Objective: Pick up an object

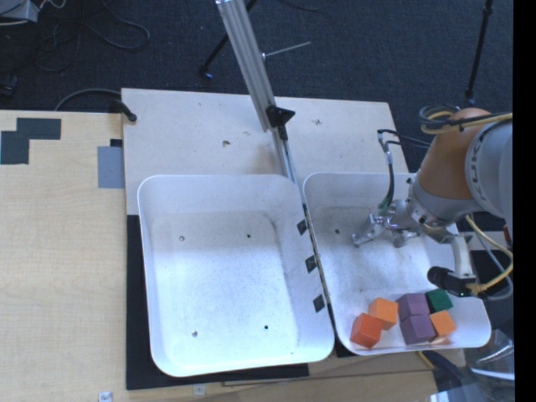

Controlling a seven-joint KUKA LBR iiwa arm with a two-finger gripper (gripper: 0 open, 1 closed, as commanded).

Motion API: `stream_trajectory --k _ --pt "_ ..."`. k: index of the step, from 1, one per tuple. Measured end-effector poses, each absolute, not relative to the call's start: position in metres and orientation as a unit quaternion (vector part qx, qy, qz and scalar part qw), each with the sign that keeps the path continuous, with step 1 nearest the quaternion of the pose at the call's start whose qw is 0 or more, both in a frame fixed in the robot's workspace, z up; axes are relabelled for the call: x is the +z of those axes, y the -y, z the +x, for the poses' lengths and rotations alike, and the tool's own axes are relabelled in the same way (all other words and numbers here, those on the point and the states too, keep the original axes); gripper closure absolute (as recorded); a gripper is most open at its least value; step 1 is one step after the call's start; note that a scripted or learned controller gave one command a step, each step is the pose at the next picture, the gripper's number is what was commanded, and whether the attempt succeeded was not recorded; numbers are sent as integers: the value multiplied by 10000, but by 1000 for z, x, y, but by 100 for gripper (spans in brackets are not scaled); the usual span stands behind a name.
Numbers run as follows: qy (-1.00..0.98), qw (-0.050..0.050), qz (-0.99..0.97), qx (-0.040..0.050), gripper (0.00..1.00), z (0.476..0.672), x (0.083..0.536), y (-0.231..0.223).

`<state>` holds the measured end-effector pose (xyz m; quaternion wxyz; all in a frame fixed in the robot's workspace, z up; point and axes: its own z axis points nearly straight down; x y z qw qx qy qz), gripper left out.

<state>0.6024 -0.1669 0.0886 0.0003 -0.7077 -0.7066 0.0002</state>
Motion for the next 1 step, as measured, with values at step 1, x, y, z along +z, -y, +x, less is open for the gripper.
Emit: stream_trajectory --k 1 --pt "7084 -21 -7059 -6 0 658 91 199"
